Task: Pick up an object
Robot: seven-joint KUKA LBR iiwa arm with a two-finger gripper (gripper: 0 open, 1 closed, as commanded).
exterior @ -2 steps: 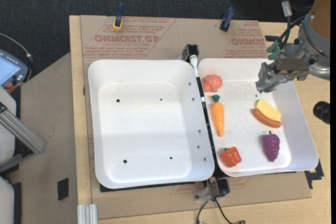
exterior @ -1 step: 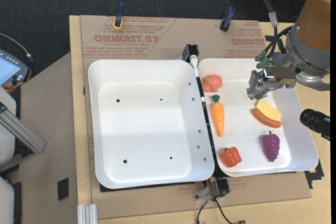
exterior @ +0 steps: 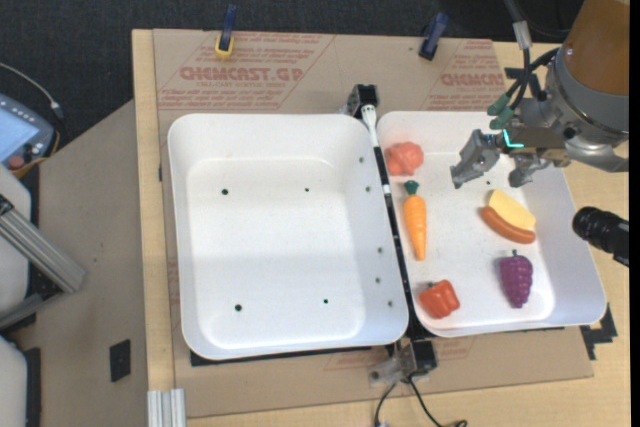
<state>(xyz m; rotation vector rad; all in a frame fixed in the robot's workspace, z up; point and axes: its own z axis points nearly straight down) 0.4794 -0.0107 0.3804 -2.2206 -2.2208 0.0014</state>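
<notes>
Camera view: end effector above the right bin

We see the end effector [exterior: 493, 167] spread wide, holding nothing, over the right bin [exterior: 575, 310], near a peach slice [exterior: 509, 216]. Carrot [exterior: 415, 226], grapes [exterior: 516, 278], red pepper [exterior: 438, 298] and pink piece [exterior: 404, 157] lie around.
</notes>
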